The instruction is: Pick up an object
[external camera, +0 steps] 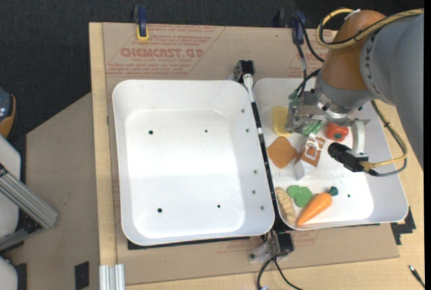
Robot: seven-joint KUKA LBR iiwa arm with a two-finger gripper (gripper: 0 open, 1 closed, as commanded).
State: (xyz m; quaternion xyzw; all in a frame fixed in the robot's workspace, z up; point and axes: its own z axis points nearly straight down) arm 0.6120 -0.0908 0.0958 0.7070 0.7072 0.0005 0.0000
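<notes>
- My gripper [304, 122] hangs low over the right bin [384, 204], among the toys crowded there, because all the pickable things lie in it.
- I cannot tell how my fingers stand; the wrist hides them.
- Nearest candidates: yellow block [280, 120], brown piece [282, 152].
- The toy carrot [314, 208] lies apart, near the front rim.

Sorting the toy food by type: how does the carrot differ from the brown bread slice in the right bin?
The carrot is bright orange, long and tapered, with a green top; the bread slice is tan-brown, flat and roughly square. The carrot lies near the bin's front edge, the bread slice nearer the middle, by the divider. Both rest loose in the right bin, neither one under the gripper.
</notes>
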